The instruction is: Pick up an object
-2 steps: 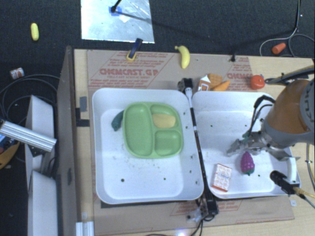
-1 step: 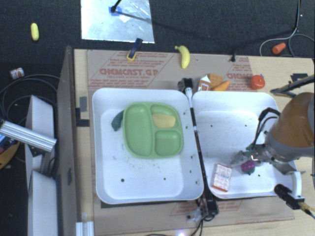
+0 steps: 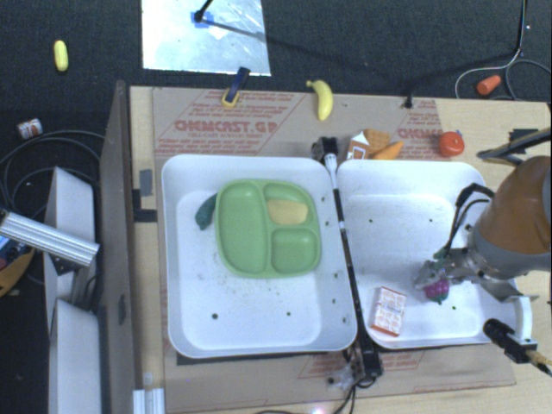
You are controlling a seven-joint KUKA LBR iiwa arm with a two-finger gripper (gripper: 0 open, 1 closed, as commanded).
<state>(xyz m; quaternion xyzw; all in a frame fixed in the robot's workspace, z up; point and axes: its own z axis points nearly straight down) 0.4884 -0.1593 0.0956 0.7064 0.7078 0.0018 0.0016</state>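
My gripper (image 3: pixel 437 277) hangs low over the right bin (image 3: pixel 405 197), near its right side. A small purple object (image 3: pixel 438 291) lies right at the gripper's tip, touching or almost touching it. Whether the gripper has hold of it is hidden by the wrist. The arm's orange band (image 3: pixel 520 210) rises behind it at the right edge. A small orange-and-white box (image 3: pixel 388 310) lies flat at the bin's front, to the left of the purple object.
In the left bin (image 3: pixel 185 257) a green divided plate (image 3: pixel 267 228) carries a yellow piece (image 3: pixel 287 210); a dark green object (image 3: pixel 205 210) lies beside it. Behind the bins lie a banana (image 3: pixel 322 99), a carrot (image 3: pixel 386 151) and a red tomato (image 3: pixel 450 144).
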